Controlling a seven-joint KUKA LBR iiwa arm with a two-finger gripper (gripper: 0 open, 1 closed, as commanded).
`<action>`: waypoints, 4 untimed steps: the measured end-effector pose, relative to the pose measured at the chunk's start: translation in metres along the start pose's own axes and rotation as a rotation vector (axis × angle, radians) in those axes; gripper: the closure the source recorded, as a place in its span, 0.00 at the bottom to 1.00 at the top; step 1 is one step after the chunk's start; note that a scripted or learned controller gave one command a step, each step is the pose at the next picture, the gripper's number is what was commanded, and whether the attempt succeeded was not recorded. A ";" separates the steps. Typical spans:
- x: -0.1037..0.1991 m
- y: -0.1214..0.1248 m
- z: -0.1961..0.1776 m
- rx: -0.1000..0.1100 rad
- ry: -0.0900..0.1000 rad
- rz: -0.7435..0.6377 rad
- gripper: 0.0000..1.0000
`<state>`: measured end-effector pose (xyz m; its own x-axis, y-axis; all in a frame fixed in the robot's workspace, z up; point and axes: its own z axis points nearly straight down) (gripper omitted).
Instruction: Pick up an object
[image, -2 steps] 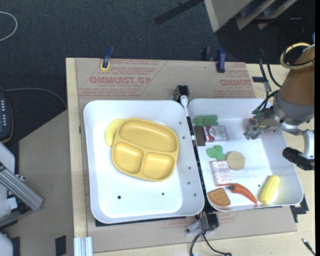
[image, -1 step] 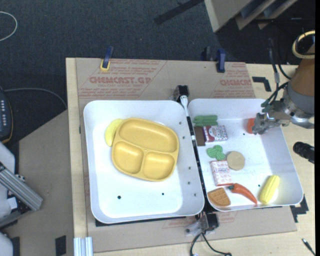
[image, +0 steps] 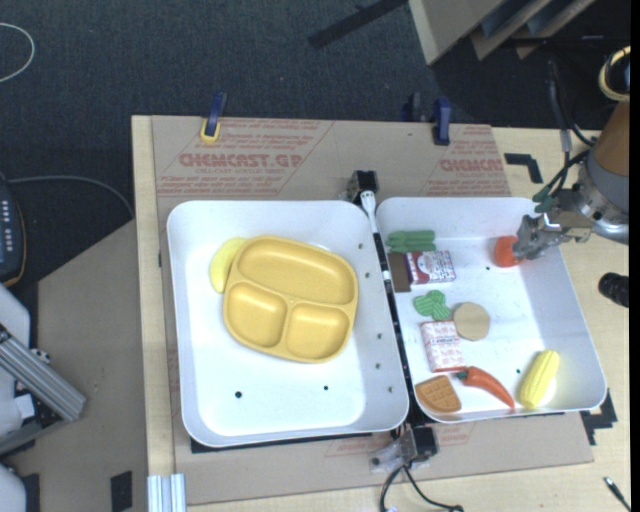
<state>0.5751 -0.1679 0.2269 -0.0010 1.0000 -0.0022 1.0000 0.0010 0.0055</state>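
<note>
My gripper (image: 530, 240) sits at the right bin's (image: 585, 340) far edge, touching a red-orange toy (image: 505, 252); its grip I cannot tell. Crowding the wall could knock it away.

A worktop (image: 300, 150) covered in brown paper printed with red lettering carries two shallow white bins side by side, their inner rims touching. The left bin (image: 190, 300) and the right bin (image: 580, 330) sit squarely on the paper. A yellow clamp (image: 211, 124) and a blue clamp (image: 441, 118) grip the far edge, well apart. Dark carpeted floor (image: 150, 50) lies beyond the worktop.
</note>
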 end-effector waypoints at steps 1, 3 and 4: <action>0.049 -0.016 -0.010 0.007 0.005 -0.003 1.00; 0.154 -0.057 0.010 0.009 0.004 -0.002 1.00; 0.172 -0.072 0.011 0.009 0.004 -0.001 1.00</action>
<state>0.5031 0.0036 0.2147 -0.0024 1.0000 0.0014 1.0000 0.0024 -0.0040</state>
